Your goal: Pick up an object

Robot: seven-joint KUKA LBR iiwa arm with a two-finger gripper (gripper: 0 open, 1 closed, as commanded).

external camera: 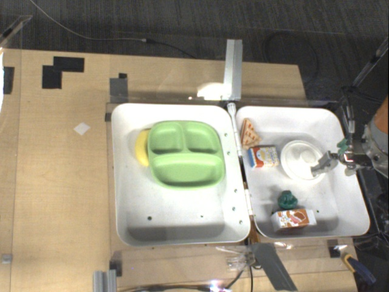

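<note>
Pincer over right bin, open or closed: cannot tell. White bowl just beside it, mid-bin; looks light, stiff, slippery; best taken by rim

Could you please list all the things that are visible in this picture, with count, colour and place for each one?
bins: 2, white, side by side on the bench
divided plate: 1, green, left bin
yellow object: 1, yellow, partly under the plate's left edge
pizza slice toy: 1, orange-red, right bin, upper left
small carton: 1, white, blue and orange, beside the bowl
bowl: 1, white, right bin centre
green object: 1, dark green, above the lower carton
lower carton: 1, brown-orange, right bin front
end effector: 1, grey, at the bowl's right rim
</note>
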